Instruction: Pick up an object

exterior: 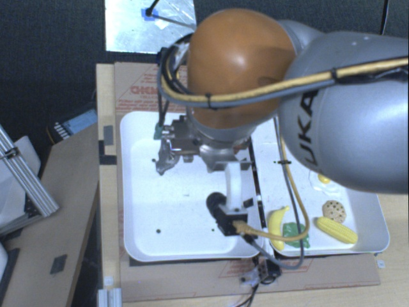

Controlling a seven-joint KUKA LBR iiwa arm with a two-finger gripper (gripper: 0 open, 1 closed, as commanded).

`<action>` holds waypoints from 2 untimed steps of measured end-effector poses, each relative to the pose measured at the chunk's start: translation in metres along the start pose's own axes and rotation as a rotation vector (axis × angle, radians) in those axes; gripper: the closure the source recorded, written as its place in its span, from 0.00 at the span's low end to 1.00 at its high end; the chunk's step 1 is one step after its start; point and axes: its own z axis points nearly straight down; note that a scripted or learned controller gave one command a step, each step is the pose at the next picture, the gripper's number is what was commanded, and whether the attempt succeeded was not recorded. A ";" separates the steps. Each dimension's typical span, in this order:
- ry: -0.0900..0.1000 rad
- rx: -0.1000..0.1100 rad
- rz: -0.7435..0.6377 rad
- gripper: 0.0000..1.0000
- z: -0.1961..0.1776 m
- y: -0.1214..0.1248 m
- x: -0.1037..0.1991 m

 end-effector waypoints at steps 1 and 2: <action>0.009 -0.016 0.001 1.00 -0.020 0.002 0.001; 0.008 -0.018 0.000 1.00 0.266 0.006 0.002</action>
